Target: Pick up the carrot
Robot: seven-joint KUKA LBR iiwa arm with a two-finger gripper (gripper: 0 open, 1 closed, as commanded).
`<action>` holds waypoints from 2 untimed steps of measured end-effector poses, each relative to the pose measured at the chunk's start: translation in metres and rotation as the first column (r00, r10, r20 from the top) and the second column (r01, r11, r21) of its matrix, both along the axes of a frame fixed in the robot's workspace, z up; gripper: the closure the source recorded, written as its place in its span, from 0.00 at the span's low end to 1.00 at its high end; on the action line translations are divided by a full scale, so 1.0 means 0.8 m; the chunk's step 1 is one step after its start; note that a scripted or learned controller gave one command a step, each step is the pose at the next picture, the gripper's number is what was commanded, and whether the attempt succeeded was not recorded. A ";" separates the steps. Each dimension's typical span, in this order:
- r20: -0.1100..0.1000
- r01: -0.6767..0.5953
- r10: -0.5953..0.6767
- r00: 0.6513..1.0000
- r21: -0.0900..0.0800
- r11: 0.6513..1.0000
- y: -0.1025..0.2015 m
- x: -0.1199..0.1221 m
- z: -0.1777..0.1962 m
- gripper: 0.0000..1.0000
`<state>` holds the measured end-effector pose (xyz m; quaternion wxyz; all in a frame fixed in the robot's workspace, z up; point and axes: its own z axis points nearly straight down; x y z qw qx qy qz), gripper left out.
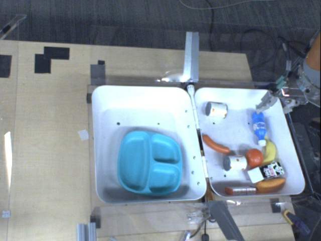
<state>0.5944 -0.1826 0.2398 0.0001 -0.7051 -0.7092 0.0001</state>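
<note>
Two white bins [145, 97] sit on a pale wooden bench [45, 149]; dark carpet [100, 9] behind; jaws' state unclear.

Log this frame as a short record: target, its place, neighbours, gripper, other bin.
target: carrot
place: right bin, left side, lying loose
neighbours: cup and tomato just below and right
gripper: gripper at the right bin's top right corner, above the bottle, far from the carrot
left bin: blue tray
</note>
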 end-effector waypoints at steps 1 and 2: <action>0.000 -0.152 0.152 0.988 0.001 0.988 0.026 -0.037 -0.175 0.00; 0.019 -0.232 0.232 0.972 -0.006 0.973 0.089 -0.101 -0.186 0.00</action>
